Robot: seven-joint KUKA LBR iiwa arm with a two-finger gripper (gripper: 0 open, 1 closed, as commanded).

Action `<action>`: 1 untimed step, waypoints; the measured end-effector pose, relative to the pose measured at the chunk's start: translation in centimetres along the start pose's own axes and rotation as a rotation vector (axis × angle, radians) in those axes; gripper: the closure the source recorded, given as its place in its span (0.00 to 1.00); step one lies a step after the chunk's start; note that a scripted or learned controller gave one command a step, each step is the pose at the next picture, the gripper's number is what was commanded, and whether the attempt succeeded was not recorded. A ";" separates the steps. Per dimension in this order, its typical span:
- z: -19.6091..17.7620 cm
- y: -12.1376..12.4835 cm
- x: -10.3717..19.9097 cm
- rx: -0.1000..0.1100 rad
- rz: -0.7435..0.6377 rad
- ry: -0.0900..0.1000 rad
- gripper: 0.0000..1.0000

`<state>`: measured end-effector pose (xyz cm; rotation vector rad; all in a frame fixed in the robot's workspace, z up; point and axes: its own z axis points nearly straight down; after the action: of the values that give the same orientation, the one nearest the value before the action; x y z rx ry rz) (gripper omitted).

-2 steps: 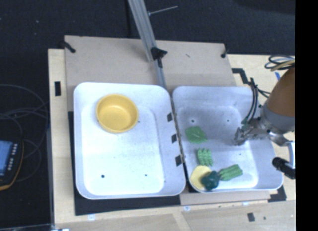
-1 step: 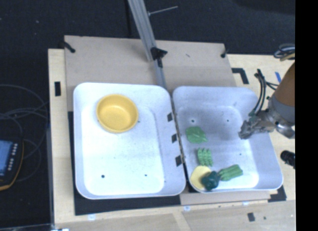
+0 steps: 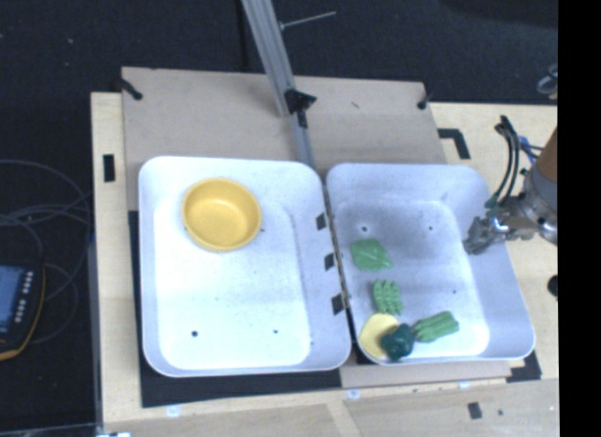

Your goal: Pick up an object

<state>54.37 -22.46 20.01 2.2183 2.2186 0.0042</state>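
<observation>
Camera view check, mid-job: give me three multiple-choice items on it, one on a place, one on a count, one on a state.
1. The yellow bowl sits in:
A. the left bin
B. the right bin
C. the bare bench

2. Green pieces in the right bin:
A. none
B. one
C. several

3. The gripper is:
A. over the yellow bowl
B. at the right bin's right rim, apart from the pieces
C. pressed on the green pieces

Key: 1 A, it lies in the left bin. 2 C, green pieces cluster near its front. 3 B, it sits by the rim.
</observation>
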 end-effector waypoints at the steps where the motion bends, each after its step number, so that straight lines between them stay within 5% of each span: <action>1: -1.7 0.1 0.0 0.002 0.000 0.001 1.00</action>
<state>54.42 -22.50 21.75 2.2198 2.2202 0.0026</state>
